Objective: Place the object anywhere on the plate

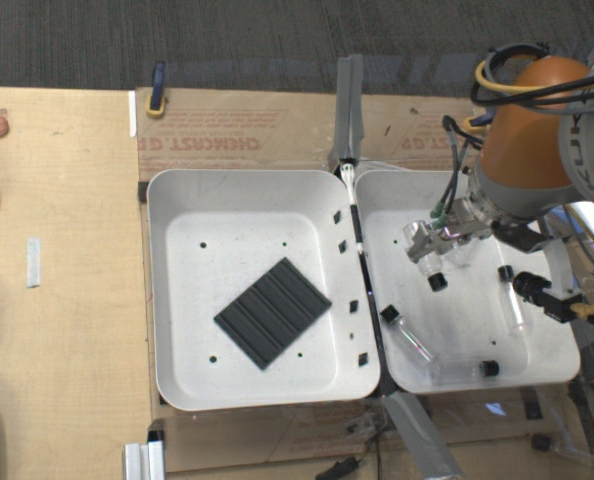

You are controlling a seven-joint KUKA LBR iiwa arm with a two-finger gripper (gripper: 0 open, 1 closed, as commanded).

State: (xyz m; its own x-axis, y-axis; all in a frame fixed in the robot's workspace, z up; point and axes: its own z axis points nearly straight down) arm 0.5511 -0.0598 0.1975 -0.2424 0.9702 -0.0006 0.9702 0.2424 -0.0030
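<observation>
**Camera view: gripper over right bin, plate in left bin**

We record the gripper (429,251) low over the right bin (537,368), near its upper left; whether its fingers are parted or closed we cannot tell. Just beneath it we note a small dark piece (437,282), possibly the object. A clear tube (409,336) lies nearer the front. We list the dark ribbed plate (272,312) flat in the left bin (177,268).

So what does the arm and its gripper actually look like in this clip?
The arm is grey with a rounded orange band above the wrist. Yellow and black cables loop over the orange part, and thinner wires, one green, run down toward the gripper, a small metallic silver assembly with dark fittings.
</observation>
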